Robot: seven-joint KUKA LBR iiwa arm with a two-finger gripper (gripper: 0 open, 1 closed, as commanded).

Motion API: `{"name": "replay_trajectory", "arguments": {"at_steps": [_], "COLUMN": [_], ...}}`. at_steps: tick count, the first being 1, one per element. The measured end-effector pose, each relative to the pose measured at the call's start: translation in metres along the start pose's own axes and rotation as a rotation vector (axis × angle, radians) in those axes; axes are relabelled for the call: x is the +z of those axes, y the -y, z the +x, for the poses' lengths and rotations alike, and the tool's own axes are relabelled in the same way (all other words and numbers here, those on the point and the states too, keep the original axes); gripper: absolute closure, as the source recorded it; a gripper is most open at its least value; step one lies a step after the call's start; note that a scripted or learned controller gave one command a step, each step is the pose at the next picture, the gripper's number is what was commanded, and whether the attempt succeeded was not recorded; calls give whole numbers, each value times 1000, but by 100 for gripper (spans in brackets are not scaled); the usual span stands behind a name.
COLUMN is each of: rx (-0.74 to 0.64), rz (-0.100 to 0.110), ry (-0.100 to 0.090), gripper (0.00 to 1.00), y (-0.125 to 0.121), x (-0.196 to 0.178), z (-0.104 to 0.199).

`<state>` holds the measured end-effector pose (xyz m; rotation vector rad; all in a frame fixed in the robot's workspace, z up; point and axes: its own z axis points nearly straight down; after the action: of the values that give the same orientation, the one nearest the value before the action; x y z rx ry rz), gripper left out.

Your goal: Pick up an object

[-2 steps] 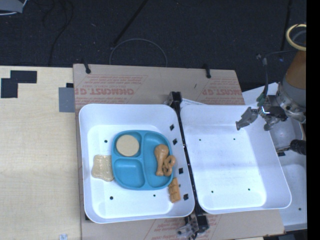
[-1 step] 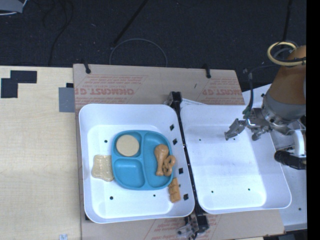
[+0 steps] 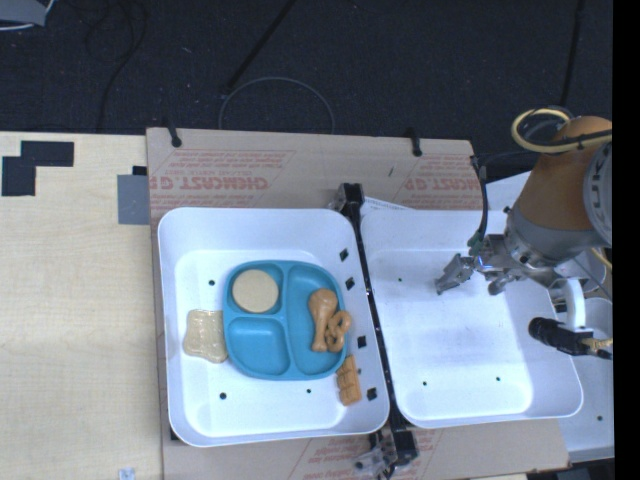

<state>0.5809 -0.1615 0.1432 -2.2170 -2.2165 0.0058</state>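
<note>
My gripper [image 3: 473, 279] hangs over the right bin [image 3: 455, 393], near its back right part. Its two fingers are spread apart and open, with nothing between them. The left bin [image 3: 260, 230] holds a blue divided plate [image 3: 268, 353]. On the plate lie a round tan disc [image 3: 254, 290] and a knotted tan pretzel-like piece [image 3: 328, 320]. A pale toast-like slab [image 3: 205, 335] lies on the bin floor just left of the plate. Touching the plate's lower right rim is a small brown chunk [image 3: 348, 381]. All these objects are well left of the gripper.
A black divider [image 3: 364, 298] runs between the two bins. The arm's grey and orange body [image 3: 562, 193] reaches in from the right. A black part on a white bracket [image 3: 562, 334] sticks over the right bin's right rim. Cardboard [image 3: 300, 168] lies under the bins.
</note>
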Motion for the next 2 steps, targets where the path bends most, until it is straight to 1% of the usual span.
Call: {"name": "replay_trajectory", "arguments": {"at_steps": [1, 2], "rx": [1, 4], "rz": [1, -2], "ry": [0, 1], "gripper": [0, 100], "y": [1, 0], "x": [54, 41], "z": [1, 0]}}
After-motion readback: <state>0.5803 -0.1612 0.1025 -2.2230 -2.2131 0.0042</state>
